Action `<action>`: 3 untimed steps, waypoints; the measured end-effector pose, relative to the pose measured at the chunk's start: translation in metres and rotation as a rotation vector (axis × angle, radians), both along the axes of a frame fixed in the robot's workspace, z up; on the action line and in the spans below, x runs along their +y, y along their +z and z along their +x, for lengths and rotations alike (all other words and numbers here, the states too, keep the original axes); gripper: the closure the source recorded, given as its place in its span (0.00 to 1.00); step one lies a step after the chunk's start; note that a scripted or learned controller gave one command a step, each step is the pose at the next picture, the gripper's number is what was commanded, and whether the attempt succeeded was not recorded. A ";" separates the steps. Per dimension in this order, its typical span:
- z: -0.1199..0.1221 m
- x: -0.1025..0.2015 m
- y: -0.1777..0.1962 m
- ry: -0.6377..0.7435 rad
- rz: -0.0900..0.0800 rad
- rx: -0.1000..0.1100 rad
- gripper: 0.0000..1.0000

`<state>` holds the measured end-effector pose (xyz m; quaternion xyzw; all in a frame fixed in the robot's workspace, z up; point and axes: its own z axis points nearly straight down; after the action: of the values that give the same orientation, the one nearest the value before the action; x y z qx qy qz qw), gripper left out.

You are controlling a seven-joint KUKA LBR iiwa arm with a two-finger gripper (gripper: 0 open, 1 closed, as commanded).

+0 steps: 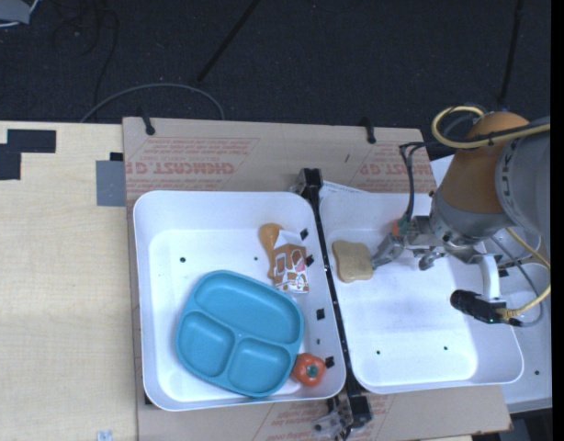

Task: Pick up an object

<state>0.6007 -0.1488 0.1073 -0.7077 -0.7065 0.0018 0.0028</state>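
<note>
Over on the left of the frame, the left bin (158, 246) is the crowded one: a blue divided plate (238, 333) lies across its lower half, a small red tomato (309, 369) sits just off the plate's lower right corner, and up near the bin's right wall there's a patterned little carton (290, 270) with an orange-brown piece (269, 237) touching its upper left.

Cross the divider into the right bin (429, 356) and there's one thing on offer, a tan slice of bread (353, 261) lying flat by the left wall, upper part of the bin.

And here's the arm, centre right, gripper (401, 244) low and just beside the bread's right edge. Whether the jaws are spread or pinched I can't tell from here; nothing sits visibly between them.

Looks like the approach step, bread the likely target. Next it needs to shift slightly left, centre over the slice, drop and close on it.
</note>
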 end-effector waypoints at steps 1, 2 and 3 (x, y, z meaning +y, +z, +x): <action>0.000 -0.001 0.012 -0.002 -0.001 -0.001 1.00; -0.007 -0.004 0.057 -0.004 -0.002 -0.007 1.00; -0.007 -0.012 0.104 -0.004 -0.003 -0.009 1.00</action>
<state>0.5939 -0.1612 0.2114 -0.7090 -0.7052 -0.0004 -0.0012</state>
